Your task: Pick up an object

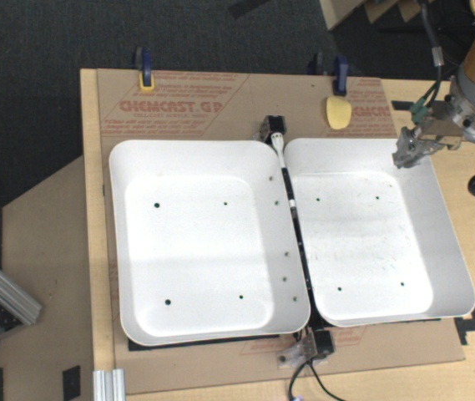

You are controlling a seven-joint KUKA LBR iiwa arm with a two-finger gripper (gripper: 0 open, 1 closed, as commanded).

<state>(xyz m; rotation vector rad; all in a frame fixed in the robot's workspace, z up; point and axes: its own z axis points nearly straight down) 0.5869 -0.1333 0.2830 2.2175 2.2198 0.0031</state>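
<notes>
The jaws hang at the end of the grey arm (471, 111), just over the far right corner of the right bin (437, 249), where its rim meets the desk (462, 215). They are small and dark against the white, and I cannot tell if they are open or closed. I see nothing held in them.

On the white floor of the right bin under them I can make out just a few small black dots, and the same in the left bin (128, 249). The one loose thing I can find is a small pale yellow piece (338, 113). It lies on the brown cardboard sheet (220, 98) behind the right bin, just beyond the bin's far rim and below a blue clamp (341, 75). I am not sure that it is meant to be picked up.

If it is the target, it lies to the left of the jaws in the camera view and a little further back, near but clearly apart from them. Its shape is rounded, and slightly longer from front to back than across. I judge that the arm would have to go sideways over the bin's rim first, and then lower the jaws across the narrow side of the piece.
</notes>
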